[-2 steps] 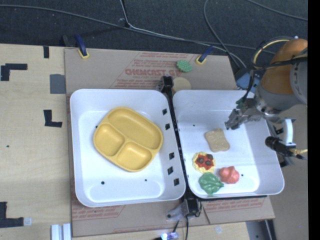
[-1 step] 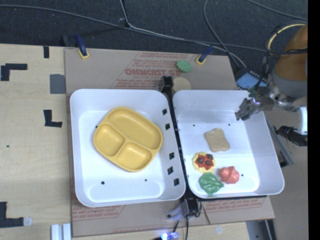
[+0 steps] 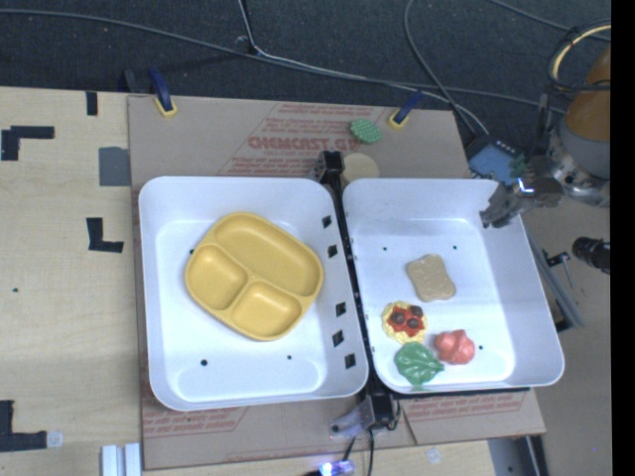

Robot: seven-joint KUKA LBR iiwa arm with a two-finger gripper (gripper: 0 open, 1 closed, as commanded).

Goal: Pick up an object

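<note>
I saw the claw [image 3: 501, 209] hovering over the right white bin's [image 3: 516, 296] far right rim; I could not tell its state. In that bin lay a tan bread slice [image 3: 431, 278], small pizza [image 3: 404, 319], red tomato [image 3: 454, 346] and green leafy piece [image 3: 418, 364]. The yellow divided plate [image 3: 254, 275] sat in the left bin [image 3: 169, 296].

Looked down at a slant from above the bench [image 3: 69, 266], taking in both bins [image 3: 169, 206] whole.

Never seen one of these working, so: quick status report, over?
Gripper over right bin's upper right rim, holding nothing. Toy foods untouched in that bin. Nothing blocking.
</note>
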